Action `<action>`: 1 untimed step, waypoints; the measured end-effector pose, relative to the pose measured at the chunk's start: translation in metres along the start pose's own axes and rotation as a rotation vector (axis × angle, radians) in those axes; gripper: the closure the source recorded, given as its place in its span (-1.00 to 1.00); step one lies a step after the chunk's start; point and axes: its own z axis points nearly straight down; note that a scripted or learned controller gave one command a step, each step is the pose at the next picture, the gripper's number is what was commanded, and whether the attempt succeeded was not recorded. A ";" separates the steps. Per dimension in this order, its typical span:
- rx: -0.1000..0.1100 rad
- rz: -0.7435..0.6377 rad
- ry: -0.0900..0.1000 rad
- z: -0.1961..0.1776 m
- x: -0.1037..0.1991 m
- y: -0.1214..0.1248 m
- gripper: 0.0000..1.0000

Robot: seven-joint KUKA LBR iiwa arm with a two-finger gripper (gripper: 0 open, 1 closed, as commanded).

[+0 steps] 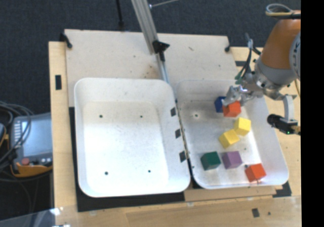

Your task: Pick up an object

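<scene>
The right bin (200, 120) holds several small blocks. A blue block (219, 103) and a red-orange block (232, 109) lie together near its far side. My gripper (236, 94) hangs right over these two, its tip meeting the top of the red-orange block. Toward the front lie two yellow blocks (242, 125) (229, 138), a green block (210, 160), a purple block (232, 159) and an orange block (255, 172). The grey arm with its orange band (280, 44) comes in from the upper right.
The left bin (126, 135) sits beside the right one, with a raised rim between them. A slanted aluminium post (144, 13) stands behind the bins. A control pendant (30, 142) rests off the bench at the left.
</scene>
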 end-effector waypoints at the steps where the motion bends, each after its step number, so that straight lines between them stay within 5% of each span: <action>1: -0.001 -0.004 -0.001 -0.051 -0.004 0.011 1.00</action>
